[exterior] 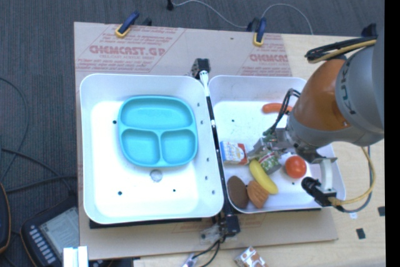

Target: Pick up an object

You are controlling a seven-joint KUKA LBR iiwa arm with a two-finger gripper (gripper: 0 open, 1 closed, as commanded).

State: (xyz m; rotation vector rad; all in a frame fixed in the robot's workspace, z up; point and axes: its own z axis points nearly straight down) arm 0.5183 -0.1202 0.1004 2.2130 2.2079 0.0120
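Your gripper (267,148) sits low in the right bin (240,89), reaching in from the right under the grey arm with its orange band (322,100). You cannot tell from this view how it is set; its tip is tangled visually with the items beneath it. Right under it lies a small green-and-white packet (270,162), touching the upper end of a yellow banana (263,177). Just left of the gripper you see a white packet with red print (234,152). A red tomato (295,167) rests just right of the banana. Toward the near wall, a dark brown oval piece (236,189) and an orange-brown piece (257,194) lie side by side. An orange carrot-like piece (273,107) lies farther back. In the left bin (87,134) you have a blue divided plate (157,130).
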